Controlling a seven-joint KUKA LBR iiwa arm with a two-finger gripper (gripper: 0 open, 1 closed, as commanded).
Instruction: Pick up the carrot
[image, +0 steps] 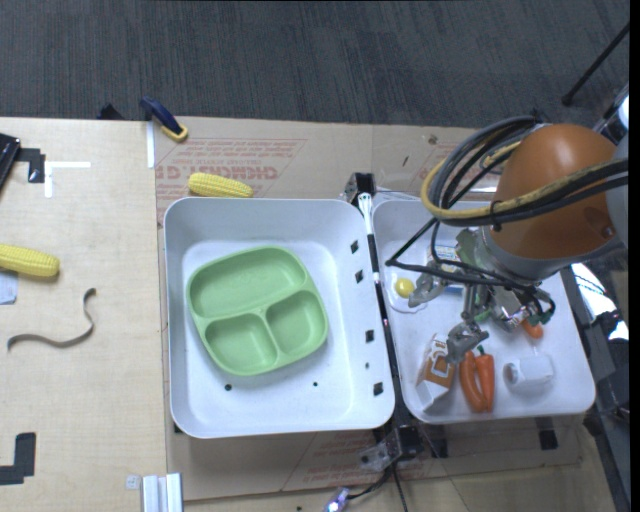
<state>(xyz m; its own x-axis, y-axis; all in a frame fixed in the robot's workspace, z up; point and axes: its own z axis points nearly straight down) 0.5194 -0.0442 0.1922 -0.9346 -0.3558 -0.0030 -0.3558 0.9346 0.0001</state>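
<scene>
While the grey arm with the orange band (555, 190) reaches in from the right, its two-finger gripper (466, 340) hangs low over the right shallow white plastic bin (570, 400). One metal fingertip sits just above the top end of the orange carrot (479, 381), but the carrot is not between the fingers; it lies flat on the bin floor, near the front wall. I cannot tell if the jaws are wide or narrow, because cables and the wrist cover them. Just left of the carrot lies a small brown and white packet (436, 366), and to its right a white cylinder-shaped object (527, 373). A small yellow round piece (403, 288) rests near the bin's left wall. The left white bin (190, 400) holds a light green divided plastic plate (258, 309). Outside the bins, one yellow corn cob (219, 185) lies on the cardboard and another yellow corn cob (28, 262) on the wooden bench.
</scene>
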